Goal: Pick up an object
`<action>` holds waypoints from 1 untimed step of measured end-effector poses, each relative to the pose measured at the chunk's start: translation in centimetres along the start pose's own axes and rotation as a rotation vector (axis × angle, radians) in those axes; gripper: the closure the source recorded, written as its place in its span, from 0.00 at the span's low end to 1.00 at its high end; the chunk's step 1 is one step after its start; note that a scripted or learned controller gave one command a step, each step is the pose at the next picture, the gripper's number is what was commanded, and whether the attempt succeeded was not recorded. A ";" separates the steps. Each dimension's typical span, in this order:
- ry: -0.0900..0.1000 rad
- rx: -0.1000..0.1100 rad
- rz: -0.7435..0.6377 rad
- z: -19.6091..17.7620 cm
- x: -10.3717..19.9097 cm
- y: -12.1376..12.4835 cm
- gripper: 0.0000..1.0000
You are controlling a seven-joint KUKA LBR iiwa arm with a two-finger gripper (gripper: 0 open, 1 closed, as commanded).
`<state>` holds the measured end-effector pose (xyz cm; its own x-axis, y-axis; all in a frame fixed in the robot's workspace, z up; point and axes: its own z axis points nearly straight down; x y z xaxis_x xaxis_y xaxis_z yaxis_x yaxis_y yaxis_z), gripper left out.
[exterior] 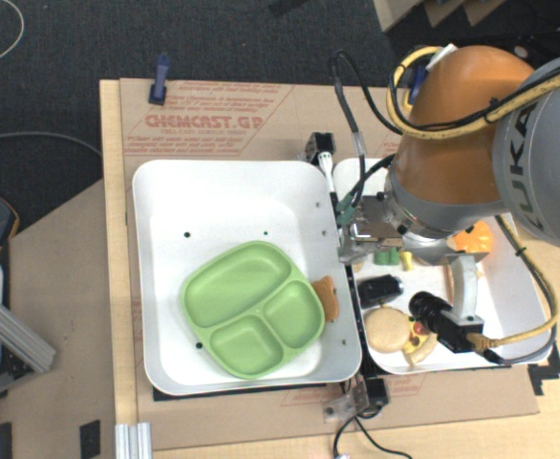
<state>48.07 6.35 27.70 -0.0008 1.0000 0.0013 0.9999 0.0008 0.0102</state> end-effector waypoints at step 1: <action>-0.001 0.008 -0.001 -0.5 0.1 -0.1 1.00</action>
<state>47.99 6.44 28.20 -0.0015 1.0000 0.0000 1.0000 0.0015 0.0018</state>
